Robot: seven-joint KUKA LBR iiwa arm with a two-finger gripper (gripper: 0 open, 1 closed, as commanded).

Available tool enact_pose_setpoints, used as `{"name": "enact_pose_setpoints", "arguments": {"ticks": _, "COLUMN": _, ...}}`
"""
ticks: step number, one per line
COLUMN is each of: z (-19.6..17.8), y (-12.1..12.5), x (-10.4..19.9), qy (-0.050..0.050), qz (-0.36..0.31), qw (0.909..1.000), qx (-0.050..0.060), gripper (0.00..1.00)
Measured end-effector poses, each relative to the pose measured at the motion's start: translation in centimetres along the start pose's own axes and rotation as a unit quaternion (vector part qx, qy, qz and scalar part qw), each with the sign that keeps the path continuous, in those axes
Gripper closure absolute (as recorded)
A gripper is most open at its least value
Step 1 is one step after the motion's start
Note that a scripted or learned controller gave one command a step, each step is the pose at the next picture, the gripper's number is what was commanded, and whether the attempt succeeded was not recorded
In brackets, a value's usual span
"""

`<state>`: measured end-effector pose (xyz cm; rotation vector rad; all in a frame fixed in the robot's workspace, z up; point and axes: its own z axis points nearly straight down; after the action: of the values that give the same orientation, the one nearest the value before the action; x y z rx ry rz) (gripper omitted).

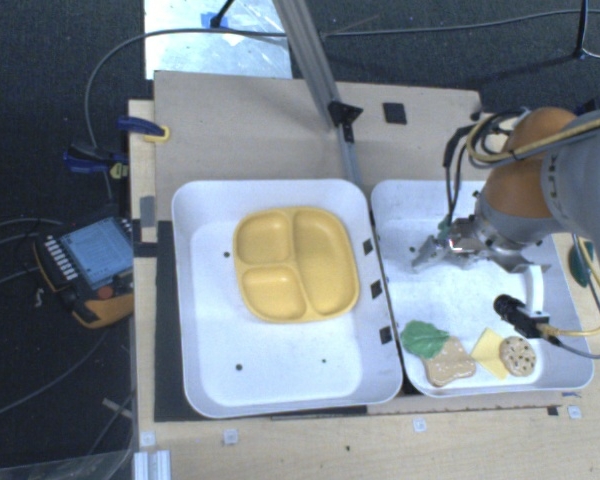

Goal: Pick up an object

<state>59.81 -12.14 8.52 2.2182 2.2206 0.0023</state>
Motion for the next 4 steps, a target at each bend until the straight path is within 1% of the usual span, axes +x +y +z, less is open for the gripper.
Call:
{"name": "enact_pose_setpoints", "arguments": {"ticks": 1, "z": -1.4, "y": 0.3, "x": -0.2, "qy": -0.002, "qz": 0.0, "qw": 1.0, "qx": -0.005, "gripper": 1.0}}
{"name": "enact_pose_setpoints", "arguments": {"ticks": 2, "z": -7.7, "y": 0.8, "x": -0.7, "qy": 0.0, "qz": -0.001, "qw": 1.0, "qx": -0.002, "gripper": 1.0}}
{"name": "enact_pose_setpoints", "arguments": {"ticks": 3, "z": -12.6, "y": 0.1, "x": -0.5, "qy": 0.0, "qz": -0.002, "qw": 1.0, "qx": -0.002, "gripper": 1.0}}
{"name": "enact_pose_setpoints", "arguments": {"ticks": 4, "z": -17.1, "y": 0.2, "x": -0.5, "qy": 0.0, "qz": -0.002, "qw": 1.0, "qx": -0.002, "gripper": 1.0}}
